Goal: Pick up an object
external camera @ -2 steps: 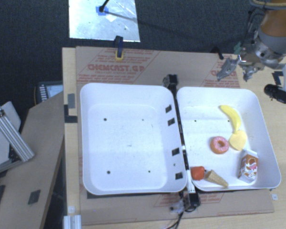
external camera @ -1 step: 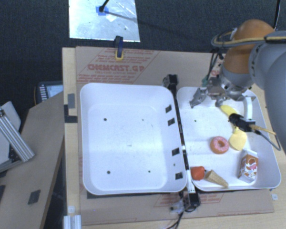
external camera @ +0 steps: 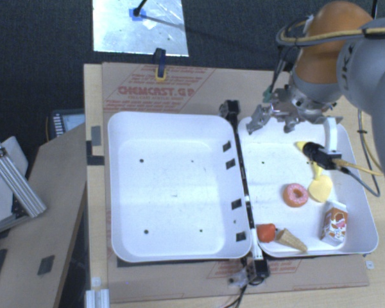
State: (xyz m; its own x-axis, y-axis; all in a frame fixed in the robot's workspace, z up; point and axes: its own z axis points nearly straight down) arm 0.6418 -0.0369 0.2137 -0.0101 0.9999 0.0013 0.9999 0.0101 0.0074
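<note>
**Two bins, four small objects, gripper hovering over the right bin**

A cardboard-covered bench [external camera: 160,85] is sitting against a dark carpeted background, bearing two shallow white bins side by side. The left bin [external camera: 173,185] is lying bare of objects. The right bin [external camera: 269,165] is holding four things: one ice-cream cone toy [external camera: 281,235] lying on its side at the near left corner, one pink donut [external camera: 296,195] near the middle, one yellow pear-shaped toy [external camera: 319,183] just right of the donut, and one small carton [external camera: 334,226] standing at the near right corner. The gripper [external camera: 274,119] is hanging over the bin's far edge, its two fingers spread apart with nothing between them, well apart from all four objects.
</note>
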